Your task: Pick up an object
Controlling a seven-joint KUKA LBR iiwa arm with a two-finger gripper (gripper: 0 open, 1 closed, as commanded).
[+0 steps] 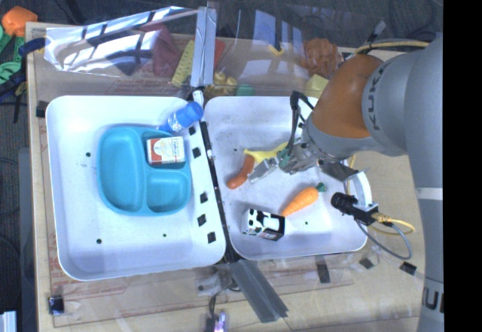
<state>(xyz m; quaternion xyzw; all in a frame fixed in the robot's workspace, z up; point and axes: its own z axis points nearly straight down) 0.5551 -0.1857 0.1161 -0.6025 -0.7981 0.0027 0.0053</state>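
Note:
The right bin point(248, 116) holds several small items. An orange-red sausage point(240, 172) lies near its left wall, with a yellow banana point(260, 152) just above and to the right of it. An orange carrot point(300, 201) rests lower right, and a black-and-white cow-patterned toy point(262, 223) sits near the front wall. My gripper point(265, 167) reaches in from the right and is low over the bin, between the banana and the sausage, right beside both. Nothing is visibly lifted.
The left bin point(71, 210) carries a blue divided tray point(128, 172) with a small red-and-white carton point(166, 150) in one compartment. A clear bottle with a blue cap point(183, 117) leans at the divider. Clutter and plastic sheeting lie behind the bins.

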